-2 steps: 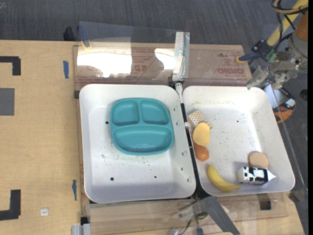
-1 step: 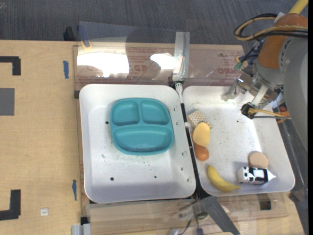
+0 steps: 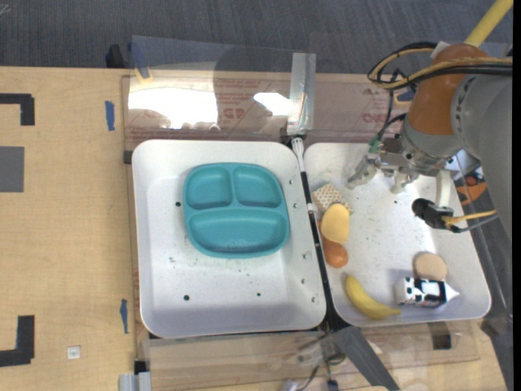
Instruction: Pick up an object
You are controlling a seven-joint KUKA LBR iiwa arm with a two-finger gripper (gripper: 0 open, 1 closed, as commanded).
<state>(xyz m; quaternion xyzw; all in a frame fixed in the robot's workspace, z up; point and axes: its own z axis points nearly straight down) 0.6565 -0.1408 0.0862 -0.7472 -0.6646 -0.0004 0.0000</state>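
The gripper (image 3: 380,175) hangs over the right bin's (image 3: 476,279) far edge, fingers spread apart with nothing between them. A banana (image 3: 368,298) lies by the near edge, a cow toy (image 3: 423,292) beside it near the corner.

Light is bright and even from overhead, and the strongest glare sits at 12 o'clock, where a clear plastic sheet (image 3: 216,96) behind the 2 bins throws back white patches that wash out the print beneath. Shadows are soft and short: a faint one hugs the teal tray (image 3: 236,208) in the left bin (image 3: 163,292), and the right bin (image 3: 374,218) shows a mild sheen on its white floor. Focus is a little soft overall, with grain on the dark floor at 12 o'clock.
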